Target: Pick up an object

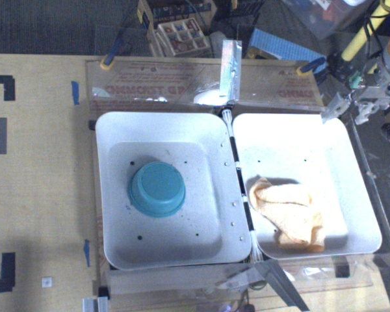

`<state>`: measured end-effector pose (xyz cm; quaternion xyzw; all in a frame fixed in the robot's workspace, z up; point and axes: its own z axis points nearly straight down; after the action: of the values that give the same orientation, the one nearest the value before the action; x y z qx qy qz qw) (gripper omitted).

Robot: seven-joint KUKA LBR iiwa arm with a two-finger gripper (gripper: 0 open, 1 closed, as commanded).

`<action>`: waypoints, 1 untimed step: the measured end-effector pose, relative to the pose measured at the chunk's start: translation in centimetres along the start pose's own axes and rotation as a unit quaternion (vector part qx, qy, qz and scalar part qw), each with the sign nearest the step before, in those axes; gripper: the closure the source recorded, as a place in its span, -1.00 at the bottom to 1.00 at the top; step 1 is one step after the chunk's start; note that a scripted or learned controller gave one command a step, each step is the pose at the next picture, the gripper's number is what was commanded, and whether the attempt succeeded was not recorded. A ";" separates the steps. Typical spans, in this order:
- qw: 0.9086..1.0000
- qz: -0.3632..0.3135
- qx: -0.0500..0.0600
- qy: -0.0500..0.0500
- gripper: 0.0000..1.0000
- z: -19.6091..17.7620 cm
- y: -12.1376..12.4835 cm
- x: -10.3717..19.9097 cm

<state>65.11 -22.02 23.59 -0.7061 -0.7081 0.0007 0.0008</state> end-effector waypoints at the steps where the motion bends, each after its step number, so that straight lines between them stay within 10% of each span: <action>1: 0.999 0.036 0.000 0.000 -1.00 10.6 -4.5 4.9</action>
<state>60.53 -17.15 12.98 -0.7314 -0.6820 0.0006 0.0003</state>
